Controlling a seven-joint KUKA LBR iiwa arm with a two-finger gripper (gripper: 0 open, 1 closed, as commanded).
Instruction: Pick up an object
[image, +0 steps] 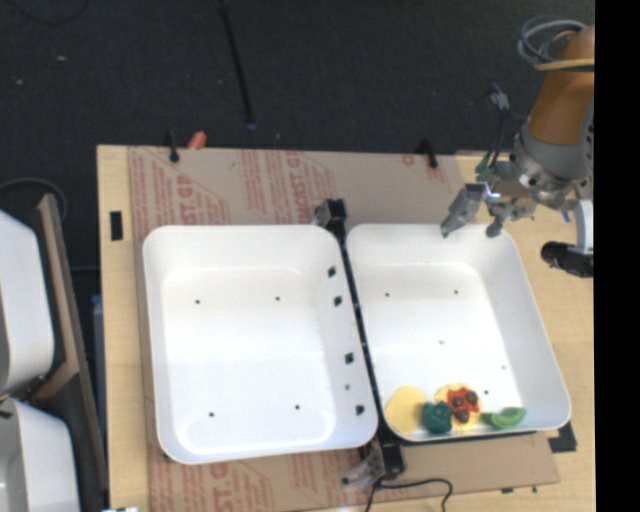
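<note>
- Where the arm (560, 100) reaches in from the right of the camera view, its orange band is seen above a grey wrist, and the gripper (474, 220) is held over the far rim of the right bin (440, 310).
- The two fingers are seen spread apart, and nothing is held between them.
- A pale yellow round piece (404, 407) is found at the near edge of the right bin, against the near wall.
- A dark green object (436, 418) is placed just beside it, touching or overlapping it.
- A yellow object with red parts (461, 402) is set next to the dark green one; its exact shape cannot be told.
- A bright green piece (506, 417) is laid at the right end of the cluster.
- The cluster is located well apart from the gripper, at the opposite end of the same bin.
- The left bin (250, 340) is joined to the right one along a black divider with clips (348, 330).
- Both bins are borne on a brown board (250, 185).
</note>
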